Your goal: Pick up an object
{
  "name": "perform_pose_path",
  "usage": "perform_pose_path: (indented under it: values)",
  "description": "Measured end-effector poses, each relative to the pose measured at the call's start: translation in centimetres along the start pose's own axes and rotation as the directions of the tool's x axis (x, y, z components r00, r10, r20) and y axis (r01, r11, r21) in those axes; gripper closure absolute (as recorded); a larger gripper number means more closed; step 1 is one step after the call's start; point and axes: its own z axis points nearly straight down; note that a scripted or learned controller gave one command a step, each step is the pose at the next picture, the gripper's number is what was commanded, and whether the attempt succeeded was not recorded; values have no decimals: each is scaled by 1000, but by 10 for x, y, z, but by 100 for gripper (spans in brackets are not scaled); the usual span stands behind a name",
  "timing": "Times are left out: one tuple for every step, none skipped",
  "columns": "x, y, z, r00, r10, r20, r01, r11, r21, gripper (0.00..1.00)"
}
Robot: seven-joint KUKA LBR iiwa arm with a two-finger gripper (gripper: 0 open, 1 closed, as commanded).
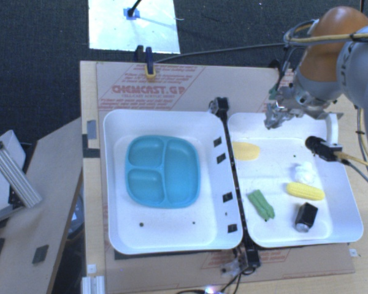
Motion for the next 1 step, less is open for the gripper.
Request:
perform_pose_path:
  values:
    - [0, 2, -46, 1000, -4, 0, 4, 1000, 0, 100]
